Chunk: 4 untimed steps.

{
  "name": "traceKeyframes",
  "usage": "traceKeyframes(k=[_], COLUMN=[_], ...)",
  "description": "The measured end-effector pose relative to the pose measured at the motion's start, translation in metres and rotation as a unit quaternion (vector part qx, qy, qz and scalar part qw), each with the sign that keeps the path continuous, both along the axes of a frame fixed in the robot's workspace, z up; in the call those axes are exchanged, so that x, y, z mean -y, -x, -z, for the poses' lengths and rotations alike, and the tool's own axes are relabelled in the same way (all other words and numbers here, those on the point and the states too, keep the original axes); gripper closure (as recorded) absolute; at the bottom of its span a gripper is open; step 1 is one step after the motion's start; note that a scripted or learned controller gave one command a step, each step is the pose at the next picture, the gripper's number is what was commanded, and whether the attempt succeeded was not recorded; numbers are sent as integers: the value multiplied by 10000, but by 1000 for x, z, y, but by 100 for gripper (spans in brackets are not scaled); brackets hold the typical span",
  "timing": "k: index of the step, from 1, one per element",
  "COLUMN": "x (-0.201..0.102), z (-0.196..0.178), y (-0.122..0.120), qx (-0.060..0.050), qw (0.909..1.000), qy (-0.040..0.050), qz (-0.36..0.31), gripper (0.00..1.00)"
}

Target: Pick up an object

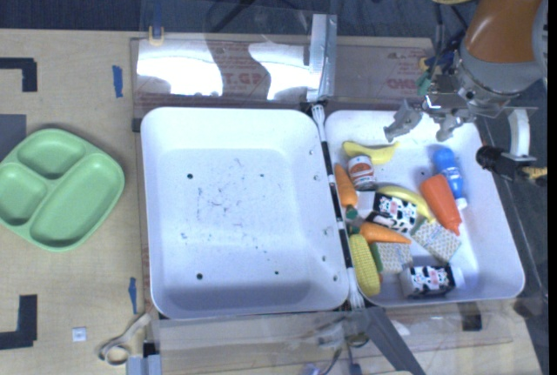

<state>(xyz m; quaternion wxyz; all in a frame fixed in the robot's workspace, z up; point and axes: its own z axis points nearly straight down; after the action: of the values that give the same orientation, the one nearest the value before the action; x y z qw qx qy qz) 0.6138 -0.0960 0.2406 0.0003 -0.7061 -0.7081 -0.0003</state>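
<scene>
My gripper point(426, 124) hangs over the far end of the right bin point(500, 273), fingers spread apart with nothing between them. Below it the toys crowd that bin: a banana point(370, 152) just beside my fingers, a blue bottle point(447, 170), a big carrot point(442, 203), a small can point(361, 172), corn point(365, 264) and two cow-print cartons point(426, 278). The left bin point(174, 138) sits alongside. A green plate point(57, 188) lies well apart on the bench.
</scene>
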Motion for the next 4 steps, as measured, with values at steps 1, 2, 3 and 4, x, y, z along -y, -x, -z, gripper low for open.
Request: traceKeyframes(k=[1, 2, 3, 4], x=[93, 114, 99, 102], z=[73, 150, 151, 137], y=[35, 31, 11, 9], qx=[-1, 69, 57, 91], qw=[9945, 9957, 9796, 9799], qy=[0, -66, 26, 47], qz=[-1049, -919, -2008, -1991], gripper=[0, 0, 0, 100])
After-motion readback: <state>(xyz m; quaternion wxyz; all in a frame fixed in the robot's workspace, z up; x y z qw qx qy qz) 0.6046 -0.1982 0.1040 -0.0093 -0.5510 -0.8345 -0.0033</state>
